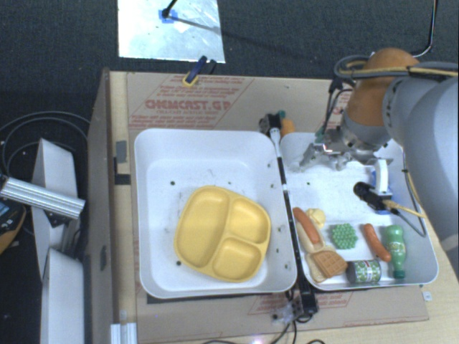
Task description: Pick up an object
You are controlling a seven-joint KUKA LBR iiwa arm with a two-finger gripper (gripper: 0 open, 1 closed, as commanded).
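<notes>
My gripper (pixel 324 160) hangs over the back left part of the right bin (pixel 424 272), fingers spread open with nothing between them. The objects lie along that bin's front, well short of the gripper. They are a red sausage (pixel 306 226), a pale yellow piece (pixel 316 216), a green pea cluster (pixel 343 236), an orange carrot (pixel 374 241), a green bottle (pixel 395 250), a green can (pixel 364 271) and a brown waffle (pixel 328 264).
The left bin (pixel 158 163) holds a yellow divided plate (pixel 222 231). A small black and orange item (pixel 280 125) sits at the back of the ridge between the bins. The arm's grey body (pixel 423 120) looms over the right bin's back right.
</notes>
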